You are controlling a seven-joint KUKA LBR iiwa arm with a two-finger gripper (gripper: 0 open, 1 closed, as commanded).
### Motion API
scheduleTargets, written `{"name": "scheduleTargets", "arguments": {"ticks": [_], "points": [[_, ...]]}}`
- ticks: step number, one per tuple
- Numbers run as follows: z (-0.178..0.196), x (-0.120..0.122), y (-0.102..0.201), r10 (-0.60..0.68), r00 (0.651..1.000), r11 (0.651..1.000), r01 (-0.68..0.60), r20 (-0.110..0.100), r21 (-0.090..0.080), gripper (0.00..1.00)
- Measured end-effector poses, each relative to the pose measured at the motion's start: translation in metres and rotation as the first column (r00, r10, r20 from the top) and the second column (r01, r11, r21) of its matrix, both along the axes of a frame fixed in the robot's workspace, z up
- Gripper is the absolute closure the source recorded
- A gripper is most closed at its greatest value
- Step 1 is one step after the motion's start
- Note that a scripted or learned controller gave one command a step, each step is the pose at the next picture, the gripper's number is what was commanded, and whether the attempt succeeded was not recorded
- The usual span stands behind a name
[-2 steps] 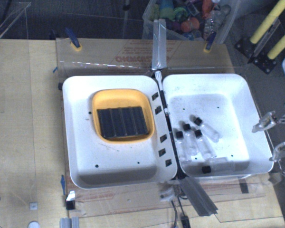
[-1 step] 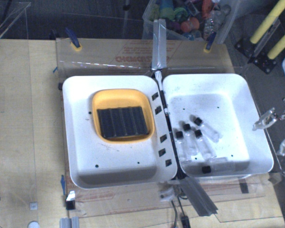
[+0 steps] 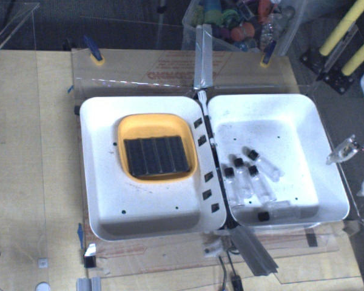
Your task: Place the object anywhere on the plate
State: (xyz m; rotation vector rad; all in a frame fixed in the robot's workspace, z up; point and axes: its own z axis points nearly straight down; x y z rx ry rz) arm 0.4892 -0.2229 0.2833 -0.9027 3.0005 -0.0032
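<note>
Yellow and shallow, the plate [image 3: 124, 132] sits in the left white bin [image 3: 103, 211], a bit nearer the far wall than the near one. A dark block [image 3: 156, 156] with ridges running across its top lies flat on the plate. It fills most of the plate's middle, and all of it is inside the yellow rim. The right white bin [image 3: 303, 120] touches the left one along a middle wall, and a row of small black squares [image 3: 207, 176] runs down that wall. In the right bin a few little clear tubes with black caps [image 3: 255, 171] lie close together near the middle wall. One more small black bit [image 3: 262, 216] rests by the near wall of that bin, apart from the tubes. Both bins stand on a pale wooden bench [image 3: 30, 162]. Behind the bins is a clear box [image 3: 242, 8] full of bright toys in many colours. Two blue clips [image 3: 96, 54] hold a clear sheet at the back, one on each side. Two yellow bars [image 3: 352, 17] lean in the far right corner.
</note>
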Motion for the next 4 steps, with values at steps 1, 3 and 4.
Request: {"name": "scheduleTargets", "arguments": {"ticks": [1, 3, 4], "points": [[-0.047, 0.002, 0.001, 0.27, 0.963, 0.963, -0.27, -0.007, 0.002, 0.0], [-0.014, -0.008, 0.0, 0.69, 0.723, 0.723, -0.69, -0.002, -0.002, 0.0], [-0.022, -0.003, 0.001, 0.877, 0.48, 0.48, -0.877, -0.003, -0.002, 0.0]]}}
